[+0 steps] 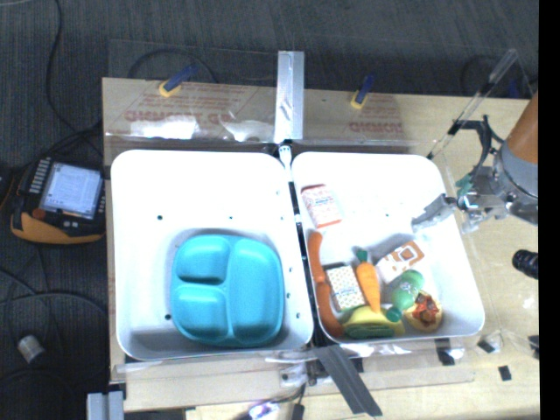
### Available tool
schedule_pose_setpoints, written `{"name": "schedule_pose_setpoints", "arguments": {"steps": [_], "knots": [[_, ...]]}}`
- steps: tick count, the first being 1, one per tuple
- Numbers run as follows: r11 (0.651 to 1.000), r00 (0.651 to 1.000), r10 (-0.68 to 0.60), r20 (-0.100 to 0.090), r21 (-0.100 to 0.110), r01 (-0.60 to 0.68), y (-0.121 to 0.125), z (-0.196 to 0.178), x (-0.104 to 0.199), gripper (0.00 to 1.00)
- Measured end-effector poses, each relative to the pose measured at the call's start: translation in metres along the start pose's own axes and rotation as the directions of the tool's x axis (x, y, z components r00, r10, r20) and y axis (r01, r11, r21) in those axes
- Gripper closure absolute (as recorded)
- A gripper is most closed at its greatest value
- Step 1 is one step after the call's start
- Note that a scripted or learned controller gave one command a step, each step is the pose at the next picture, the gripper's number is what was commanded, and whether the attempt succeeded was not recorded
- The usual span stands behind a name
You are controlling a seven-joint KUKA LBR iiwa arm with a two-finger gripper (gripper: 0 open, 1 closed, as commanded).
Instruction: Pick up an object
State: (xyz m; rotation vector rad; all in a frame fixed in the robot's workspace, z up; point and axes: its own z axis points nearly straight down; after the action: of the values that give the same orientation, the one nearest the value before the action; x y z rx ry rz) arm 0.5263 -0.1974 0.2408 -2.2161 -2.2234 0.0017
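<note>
A pale wooden counter (507, 322) sits on dark carpet, and it carries two shallow white bins side by side. The left white bin (140, 199) holds a turquoise plastic divided tray (227, 289). The right white bin (385, 178) holds the pickable things, crowded into its near corner: an orange toy carrot (369, 285), a small red-and-white carton (321, 205) lying apart toward the far wall, a yellow toy banana (367, 322), a green round toy (408, 285) and a small printed box (343, 289).

From where I drive this, the grey arm's jaws (477, 201) hang over the right bin's right rim, well above and apart from the pile. I cannot tell how far open they are, and I see nothing between them.

I judge this to be the approach step, with no grasp begun. The next move calls for carrying the jaws left and toward the near corner, then down onto one item. The carrot lies on top and looks easiest; its neighbours touch it, so the descent must be centred.
</note>
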Motion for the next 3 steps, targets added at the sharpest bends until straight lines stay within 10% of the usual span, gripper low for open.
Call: {"name": "schedule_pose_setpoints", "arguments": {"steps": [1,2,3], "knots": [[1.0,1.0,-0.012,0.0,0.001,0.012,0.023,0.093,0.068,0.0],[0.994,0.995,-0.102,0.015,-0.047,0.103,-0.001,0.127,0.085,0.0],[0.982,0.983,-0.185,0.015,-0.046,0.186,-0.027,0.142,0.09,0.0]]}}
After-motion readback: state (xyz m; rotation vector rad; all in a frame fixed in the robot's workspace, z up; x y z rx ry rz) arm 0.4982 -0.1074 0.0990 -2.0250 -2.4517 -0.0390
